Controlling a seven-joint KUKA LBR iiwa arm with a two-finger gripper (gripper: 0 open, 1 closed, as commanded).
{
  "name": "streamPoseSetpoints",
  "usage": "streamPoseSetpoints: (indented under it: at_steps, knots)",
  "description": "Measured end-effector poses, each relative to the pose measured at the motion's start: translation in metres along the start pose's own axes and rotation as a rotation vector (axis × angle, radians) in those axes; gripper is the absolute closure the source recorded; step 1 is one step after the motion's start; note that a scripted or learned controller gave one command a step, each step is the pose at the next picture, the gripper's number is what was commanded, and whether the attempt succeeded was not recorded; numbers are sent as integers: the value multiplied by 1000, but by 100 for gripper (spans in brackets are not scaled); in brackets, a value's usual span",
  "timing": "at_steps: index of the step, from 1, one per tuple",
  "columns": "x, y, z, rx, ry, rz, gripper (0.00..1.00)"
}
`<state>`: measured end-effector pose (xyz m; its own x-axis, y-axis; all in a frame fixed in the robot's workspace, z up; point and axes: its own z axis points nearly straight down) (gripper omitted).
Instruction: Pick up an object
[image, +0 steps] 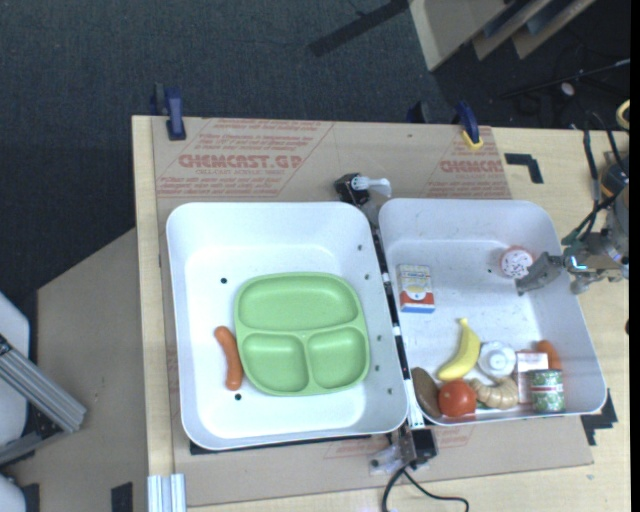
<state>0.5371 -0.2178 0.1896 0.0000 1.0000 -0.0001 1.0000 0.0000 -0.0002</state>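
Dark carpet surrounds a wooden bench (300, 150) covered with printed cardboard, which carries two shallow white bins side by side. The right bin (450, 225) holds the loose objects. A small round pink-and-white item (516, 263) lies near the far right wall, just beside the jaws (535, 275), which hang over the bin's right rim at the end of a grey arm entering from the right. Whether the jaws are spread or pressed together cannot be told; nothing is visibly between them. A small white carton (415, 288) with red and blue print lies near the bin's left wall. A banana (461, 350) lies towards the near end, well apart from the jaws. The near corner gathers a red tomato (457, 399), a brown item (426, 388), a round white lid (497, 358), a green-labelled can (547, 390) and an orange piece (544, 353), crowded and partly overlapping. The left bin (200, 250) holds a green divided plate (300, 332) and, beside it, an orange sausage (231, 357).
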Motion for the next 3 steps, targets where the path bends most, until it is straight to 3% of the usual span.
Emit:
streamPoseSetpoints:
  at_steps: [1, 2, 3]
  knots:
    - [48, -23, 36, 7, 5, -3, 0]
    - [118, -30, 108, 3, 3, -5, 0]
    - [113, -29, 95, -3, -1, 1, 100]
